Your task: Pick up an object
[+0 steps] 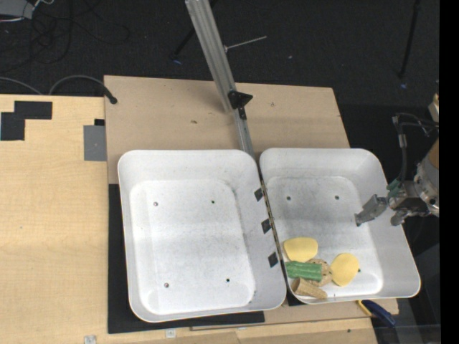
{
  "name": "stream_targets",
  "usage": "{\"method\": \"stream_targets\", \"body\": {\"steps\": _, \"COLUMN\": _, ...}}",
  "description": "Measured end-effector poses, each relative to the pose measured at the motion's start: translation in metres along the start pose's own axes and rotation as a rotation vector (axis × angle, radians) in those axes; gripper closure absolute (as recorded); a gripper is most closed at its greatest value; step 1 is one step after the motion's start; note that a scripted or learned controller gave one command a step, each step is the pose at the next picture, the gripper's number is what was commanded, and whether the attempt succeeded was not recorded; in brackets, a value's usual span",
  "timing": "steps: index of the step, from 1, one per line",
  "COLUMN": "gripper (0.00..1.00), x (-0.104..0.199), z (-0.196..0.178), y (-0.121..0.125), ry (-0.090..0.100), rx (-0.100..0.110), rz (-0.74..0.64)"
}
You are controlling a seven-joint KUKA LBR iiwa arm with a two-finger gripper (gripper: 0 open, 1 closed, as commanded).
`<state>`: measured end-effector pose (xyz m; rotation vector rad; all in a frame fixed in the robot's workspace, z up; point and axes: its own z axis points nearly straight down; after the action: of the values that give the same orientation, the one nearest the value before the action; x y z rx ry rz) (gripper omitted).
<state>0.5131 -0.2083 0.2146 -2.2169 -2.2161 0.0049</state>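
In the right bin [323,170], several small objects lie near the front edge. A yellow rounded piece [300,249] sits close to the divider, and a second yellow piece [345,268] lies to its right. Between them a green object [304,269] lies across a tan object [310,287]. My gripper [384,213] hovers over the right bin's right rim, up and to the right of the objects and apart from them. Its two fingers are spread open and nothing is between them.
The left bin [186,235] stands beside the right one, joined by black clips [265,225] along the shared rim. A slanted metal rail [215,56] rises behind the bins. The wooden bench [50,192] extends to the left.
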Motion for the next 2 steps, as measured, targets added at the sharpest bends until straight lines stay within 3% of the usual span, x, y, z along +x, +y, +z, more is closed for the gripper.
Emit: {"method": "stream_targets", "body": {"steps": 2, "gripper": 0.0, "x": 0.012, "z": 0.124, "y": -0.004, "ry": -0.002, "rx": -0.005, "rz": 0.001}}
